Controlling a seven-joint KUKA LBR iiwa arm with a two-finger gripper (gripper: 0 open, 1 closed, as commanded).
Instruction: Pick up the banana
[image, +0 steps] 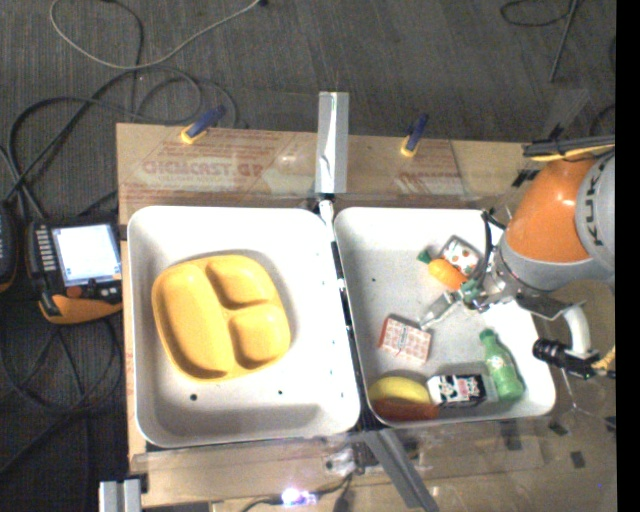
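The yellow banana (398, 387) lies near the front edge of the right bin (380, 250), left of centre, on top of a dark red object (407, 409). My gripper (441, 308) hangs over the middle of the right bin, up and to the right of the banana and well apart from it. It points left and down from the orange-banded wrist (548, 215). Nothing shows in its grasp.
A black-and-white milk carton (458, 390) lies right next to the banana, and a green bottle (502, 366) stands beside that. A pink packet (405, 339) lies under the gripper, with an orange item and a small carton (452, 262) behind it. The left bin (160, 400) holds a yellow divided tray (222, 315).
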